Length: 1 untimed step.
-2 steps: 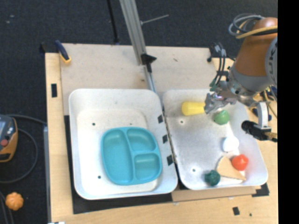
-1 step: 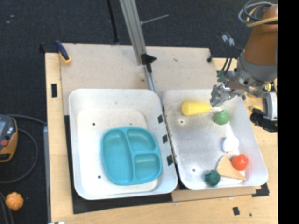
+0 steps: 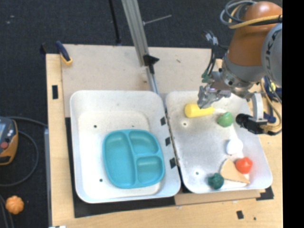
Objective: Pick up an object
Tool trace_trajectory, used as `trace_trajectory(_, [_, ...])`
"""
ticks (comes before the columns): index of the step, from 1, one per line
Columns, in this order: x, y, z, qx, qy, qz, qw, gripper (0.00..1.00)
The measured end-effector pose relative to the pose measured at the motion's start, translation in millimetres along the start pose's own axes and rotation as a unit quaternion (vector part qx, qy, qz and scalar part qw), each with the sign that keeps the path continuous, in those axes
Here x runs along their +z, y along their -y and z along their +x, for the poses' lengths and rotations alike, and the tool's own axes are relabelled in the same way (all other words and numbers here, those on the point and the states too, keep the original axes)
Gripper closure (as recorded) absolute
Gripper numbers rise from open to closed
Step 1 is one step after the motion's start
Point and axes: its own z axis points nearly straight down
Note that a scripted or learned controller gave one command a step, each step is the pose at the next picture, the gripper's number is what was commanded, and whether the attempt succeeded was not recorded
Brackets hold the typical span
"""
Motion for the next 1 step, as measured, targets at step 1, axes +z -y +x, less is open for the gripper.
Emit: trace_trajectory(1, [-1.3,-14.1,44.2,0.0,0.0,-0.001,1.0,1.0])
